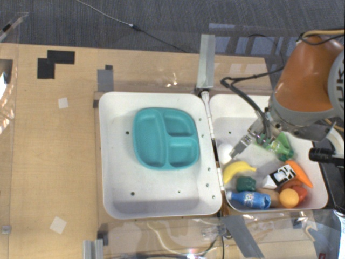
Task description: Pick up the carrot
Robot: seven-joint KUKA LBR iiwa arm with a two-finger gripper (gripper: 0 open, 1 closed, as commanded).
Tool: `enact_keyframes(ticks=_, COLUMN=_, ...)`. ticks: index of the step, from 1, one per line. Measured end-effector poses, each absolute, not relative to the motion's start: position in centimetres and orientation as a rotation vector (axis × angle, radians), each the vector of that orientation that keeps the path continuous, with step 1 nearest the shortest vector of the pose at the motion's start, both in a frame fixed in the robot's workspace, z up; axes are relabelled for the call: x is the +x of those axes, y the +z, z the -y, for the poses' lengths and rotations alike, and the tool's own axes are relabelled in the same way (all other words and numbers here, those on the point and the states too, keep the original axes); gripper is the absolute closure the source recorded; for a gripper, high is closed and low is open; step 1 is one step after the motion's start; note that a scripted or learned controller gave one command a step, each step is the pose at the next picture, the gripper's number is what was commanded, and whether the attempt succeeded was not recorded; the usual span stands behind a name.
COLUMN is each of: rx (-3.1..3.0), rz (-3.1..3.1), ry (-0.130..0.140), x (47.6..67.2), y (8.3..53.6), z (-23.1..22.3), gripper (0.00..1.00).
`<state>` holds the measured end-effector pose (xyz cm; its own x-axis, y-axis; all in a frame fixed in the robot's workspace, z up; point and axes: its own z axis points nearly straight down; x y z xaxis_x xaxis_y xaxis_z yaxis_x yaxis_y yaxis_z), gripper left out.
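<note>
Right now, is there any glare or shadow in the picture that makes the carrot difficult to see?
In the camera view, glare streaks lie on the clear panels at the bench's left edge and bottom edge, away from the toys. The carrot in the right bin is evenly lit and fairly sharp; the arm hides part of that bin above it. The teal plate casts almost no shadow.

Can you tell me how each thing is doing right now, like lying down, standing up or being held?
carrot: lying in the right bin, not held
banana: lying loose
blue bottle: on its side
teal tray: flat, right side up, in the left bin
</note>
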<state>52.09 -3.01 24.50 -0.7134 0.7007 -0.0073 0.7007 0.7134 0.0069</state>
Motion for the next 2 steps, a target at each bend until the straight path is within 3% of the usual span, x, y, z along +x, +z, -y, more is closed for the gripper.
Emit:
enact_keyframes(ticks=1, rx=1.239, rz=-2.883, ry=0.004, x=49.12, y=22.89, z=0.29, gripper=0.00)
enact_keyframes(ticks=2, rx=1.240, rz=-2.882, ry=0.003, x=49.13, y=22.91, z=0.39, gripper=0.00)
